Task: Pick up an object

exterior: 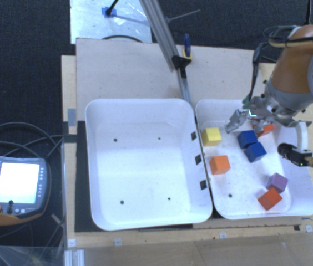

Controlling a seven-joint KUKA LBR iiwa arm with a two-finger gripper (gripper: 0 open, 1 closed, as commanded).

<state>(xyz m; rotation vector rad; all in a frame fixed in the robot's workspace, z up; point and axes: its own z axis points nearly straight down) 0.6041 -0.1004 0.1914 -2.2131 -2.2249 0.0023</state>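
Hovering low in the right white plastic bin, metal hand just beside two touching blue wooden blocks, likely lined up to grab one; grip hard to tell.

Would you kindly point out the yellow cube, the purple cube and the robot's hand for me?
yellow cube (211, 136): camera view, on its top face.
purple cube (277, 181): camera view, on its top face.
hand (249, 121): camera view, on the fingertip end above the blue cubes.

2 white bins, 2 blue cubes, 2 orange cubes, 1 yellow, 1 purple.
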